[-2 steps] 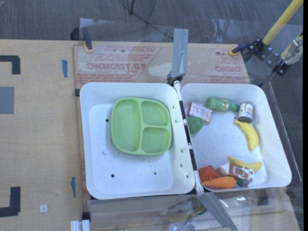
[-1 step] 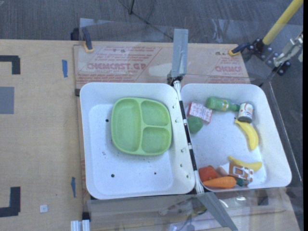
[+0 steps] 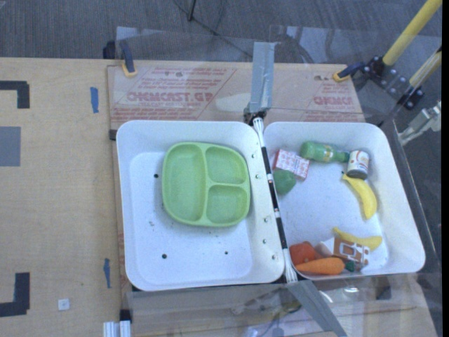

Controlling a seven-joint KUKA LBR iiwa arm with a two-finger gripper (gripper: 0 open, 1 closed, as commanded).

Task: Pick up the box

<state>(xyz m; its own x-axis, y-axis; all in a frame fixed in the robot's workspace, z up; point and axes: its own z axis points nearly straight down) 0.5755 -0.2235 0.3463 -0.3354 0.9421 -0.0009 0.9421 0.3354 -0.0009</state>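
Note:
A small red-and-white box [image 3: 291, 163] lies flat in the right bin [image 3: 393, 153], near its upper left corner and close to the divider between the bins. It overlaps the top of a round green piece [image 3: 284, 182]. A second small box, orange and white [image 3: 350, 250], sits near the right bin's front edge, below a small banana [image 3: 360, 240] and beside a carrot [image 3: 323, 265].
The right bin also holds a green bottle [image 3: 323, 152], a small can [image 3: 358, 163], a larger banana [image 3: 363, 196] and a red vegetable [image 3: 303, 253]. A green divided plate [image 3: 207, 184] lies in the left bin [image 3: 140, 209]. Yellow poles [image 3: 414, 23] stand at the upper right.

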